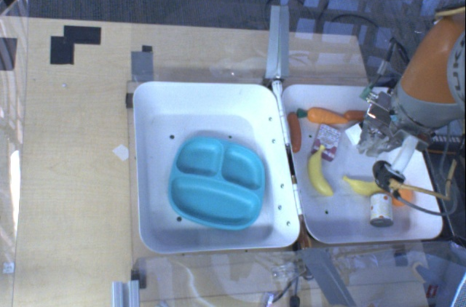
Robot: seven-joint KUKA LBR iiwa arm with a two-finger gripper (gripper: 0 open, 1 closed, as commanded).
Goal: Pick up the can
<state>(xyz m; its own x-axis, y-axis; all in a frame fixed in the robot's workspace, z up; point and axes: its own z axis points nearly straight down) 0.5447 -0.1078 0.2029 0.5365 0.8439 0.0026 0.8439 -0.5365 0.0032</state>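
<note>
Camera view: the can [379, 209], small and white with a dark top, stands upright with its long axis vertical and its lid end up, near the front right corner of the right bin [429, 225], just beside a yellow banana [362, 185] and an orange piece [403, 195]. The gripper [373, 140] hangs over the bin's middle, apart from the can and above it in the picture; how it is set cannot be told at this angle. A second banana [318, 173], a carrot [328, 116], a sausage [294, 131] and a small packet [327, 142] lie in the right bin's left half, while the left bin [145, 174] holds a blue divided plate [216, 181].
</note>
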